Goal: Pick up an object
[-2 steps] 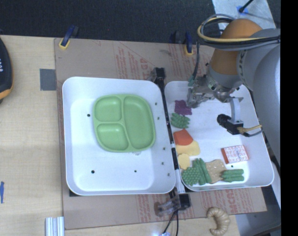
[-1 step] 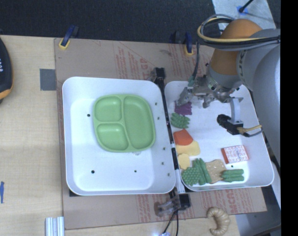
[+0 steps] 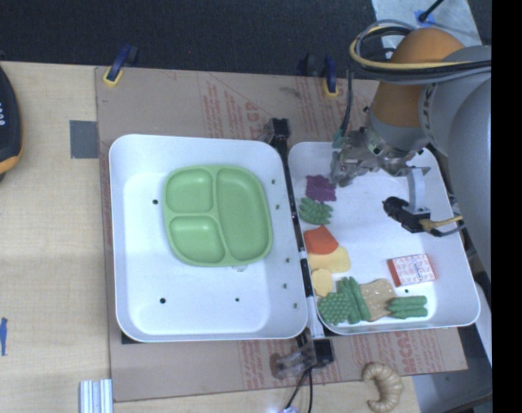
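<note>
Brown cardboard covers the wooden surface (image 3: pixel 46 256), clipped at the far edge, and two shallow white bins sit on it side by side. In the left bin (image 3: pixel 140 308) lies a pale green divided plate (image 3: pixel 218 215), smooth and matte with three compartments. My tool (image 3: pixel 351 169) hangs low over the far end of the right bin (image 3: pixel 454 312), just beside a small purple piece (image 3: pixel 320 188); I cannot tell from this slant how it is set, and I see nothing in it. The likely target, I judge, is that purple piece, flat and ragged at the edges. Close to it sit a green leafy piece (image 3: pixel 313 211), then an orange wedge (image 3: pixel 321 240), soft yellow lumps (image 3: pixel 328 270), a bundle of green pods (image 3: pixel 347 299) and a red-and-white flat packet (image 3: pixel 411 269). The risks I see: the purple piece lies near the bin's wall, so I might strike the rim; it looks thin, so I could close above it; and its green neighbour could be nudged or caught along with it.
</note>
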